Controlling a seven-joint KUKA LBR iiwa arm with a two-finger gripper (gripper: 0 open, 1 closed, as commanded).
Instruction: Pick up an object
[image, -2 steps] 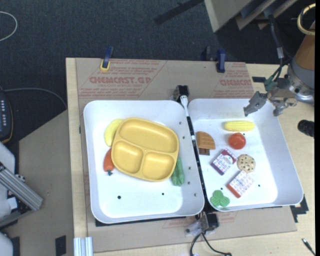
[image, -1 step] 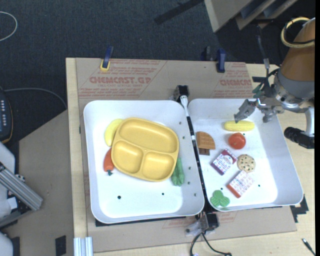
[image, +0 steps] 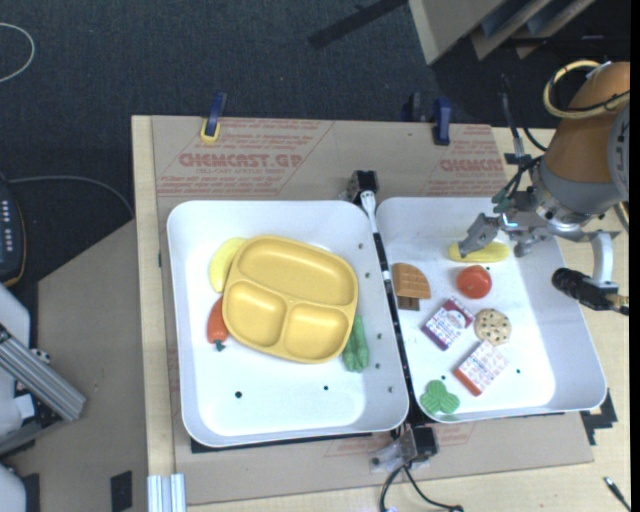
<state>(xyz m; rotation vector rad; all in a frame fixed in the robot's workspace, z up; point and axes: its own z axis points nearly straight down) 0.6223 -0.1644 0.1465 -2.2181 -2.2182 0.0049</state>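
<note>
Left bin (image: 190, 330): yellow divided tray (image: 290, 298), red piece (image: 217, 324) at its left edge, green piece (image: 356, 346) at its right. None of it near me.

Right bin (image: 570, 385): brown waffle (image: 409, 284), two wrapped packets (image: 446, 323), cookie (image: 491, 325), green shape (image: 439, 398) at the front, tomato (image: 474, 282).

My gripper (image: 483, 236) hangs over the yellow banana (image: 481, 253) at the back; whether my jaws stand wide or narrow, I cannot tell. Best to come straight down along its middle; the tomato sits just beside it and could be nudged.

I see dark grey carpet floor (image: 150, 50) behind the tan cardboard-topped table (image: 300, 150), with blue clamps (image: 441, 118)
</note>
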